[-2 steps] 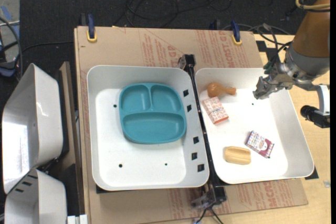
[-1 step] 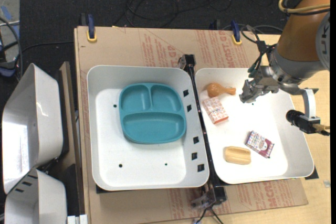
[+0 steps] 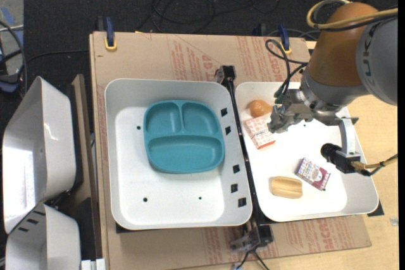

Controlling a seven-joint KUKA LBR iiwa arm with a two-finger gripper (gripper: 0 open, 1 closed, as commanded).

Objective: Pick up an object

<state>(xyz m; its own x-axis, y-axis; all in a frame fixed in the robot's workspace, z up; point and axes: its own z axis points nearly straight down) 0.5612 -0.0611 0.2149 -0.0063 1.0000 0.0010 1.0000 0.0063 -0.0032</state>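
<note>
My gripper (image 3: 279,121) hangs over the right bin (image 3: 354,202), near its upper left part. Its tip sits right beside a red-and-white packet (image 3: 259,132) that lies against the bin's left wall. An orange round fruit (image 3: 257,108) rests just above the packet. Lower in the same bin lie a tan bread roll (image 3: 286,187) and a small purple-and-white box (image 3: 312,173). Nothing shows between the fingers from this angle.
The left bin (image 3: 123,136) holds a teal divided plate (image 3: 184,136). A black fitting with a cable (image 3: 338,158) reaches over the right bin's right side. Black clips line the divider between the bins. White tubs stand at the far left.
</note>
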